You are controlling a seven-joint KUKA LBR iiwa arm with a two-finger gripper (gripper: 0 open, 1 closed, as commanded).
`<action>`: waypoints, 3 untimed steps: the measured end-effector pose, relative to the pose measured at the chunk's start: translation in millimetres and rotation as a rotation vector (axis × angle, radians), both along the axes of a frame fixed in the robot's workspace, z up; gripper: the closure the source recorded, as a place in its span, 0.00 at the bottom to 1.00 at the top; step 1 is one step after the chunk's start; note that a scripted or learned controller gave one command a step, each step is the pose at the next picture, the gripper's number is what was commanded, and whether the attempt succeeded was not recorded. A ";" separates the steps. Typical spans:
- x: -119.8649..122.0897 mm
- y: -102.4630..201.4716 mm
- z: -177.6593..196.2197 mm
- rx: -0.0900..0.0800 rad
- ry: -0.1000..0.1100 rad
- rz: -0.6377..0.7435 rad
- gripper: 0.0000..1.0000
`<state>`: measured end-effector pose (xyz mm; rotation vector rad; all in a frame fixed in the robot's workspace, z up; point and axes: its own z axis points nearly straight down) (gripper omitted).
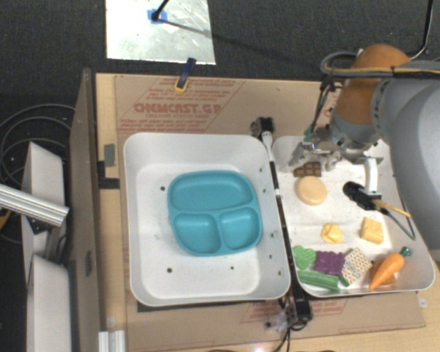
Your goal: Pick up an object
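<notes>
My gripper (314, 155) hangs low over the back left corner of the right bin (422, 273). Just under it lies a small brown chocolate-like piece (306, 171), partly covered by the gripper. In front of that sits a round beige cookie (312, 191). Further forward are a small yellow piece (331, 233), a yellow cheese block (372, 230), an orange carrot (389, 268), purple grapes (328, 261), a checkered cracker (356, 264) and green vegetables (312, 268).
The left bin (143, 196) holds a teal divided plate (214, 211). A raised divider (277, 196) separates the two bins. The grey arm (418, 123) covers the right bin's back right part. Cardboard (176, 105) lies behind the bins.
</notes>
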<state>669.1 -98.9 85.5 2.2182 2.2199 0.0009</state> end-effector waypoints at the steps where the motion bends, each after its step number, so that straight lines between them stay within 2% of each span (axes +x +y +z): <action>1: 0.1 -2.7 0.1 0.000 -0.001 0.000 0.00; 2: -0.7 -6.1 0.0 -0.001 0.000 0.000 0.00; 3: 0.5 -5.8 11.7 -0.001 -0.004 0.003 1.00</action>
